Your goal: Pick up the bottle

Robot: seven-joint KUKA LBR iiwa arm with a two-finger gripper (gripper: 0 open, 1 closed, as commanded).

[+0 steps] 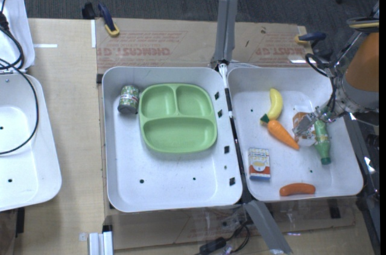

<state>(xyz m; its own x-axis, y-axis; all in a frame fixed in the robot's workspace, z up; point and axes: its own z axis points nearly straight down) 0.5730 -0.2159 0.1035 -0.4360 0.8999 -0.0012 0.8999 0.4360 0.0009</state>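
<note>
Bottle (pixel 323 142), slim green plastic, gripper (pixel 318 117) at its top

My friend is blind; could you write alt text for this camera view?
A robot gripper reaches over a green bottle in the right bin, beside a carrot, banana and small box. The left bin holds a green divided plate.

Upside-down red "CHEMCO7" print on cardboard sheet (pixel 181 40).

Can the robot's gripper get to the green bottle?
Probably yes. The gripper is right at the top of the green bottle in the right bin, with nothing on top; a crinkly packet lies just beside it.
</note>
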